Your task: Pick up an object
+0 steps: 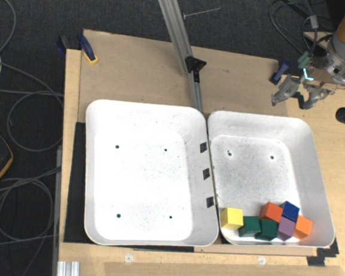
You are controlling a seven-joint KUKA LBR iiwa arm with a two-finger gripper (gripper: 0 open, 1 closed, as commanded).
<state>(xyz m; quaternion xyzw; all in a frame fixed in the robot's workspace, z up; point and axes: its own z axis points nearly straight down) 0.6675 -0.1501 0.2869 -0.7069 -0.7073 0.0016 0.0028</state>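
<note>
While the gripper (297, 96) hangs spread and holding nothing beyond the right bin (315, 154), the blocks (267, 222) sit bunched in its near corner, well apart; it looks parked clear before a reach.

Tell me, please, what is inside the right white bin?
In the right bin, coloured blocks crowd the near edge: a yellow block, green blocks, orange blocks, a blue block and a purple block. Anything under the pile is covered.
</note>
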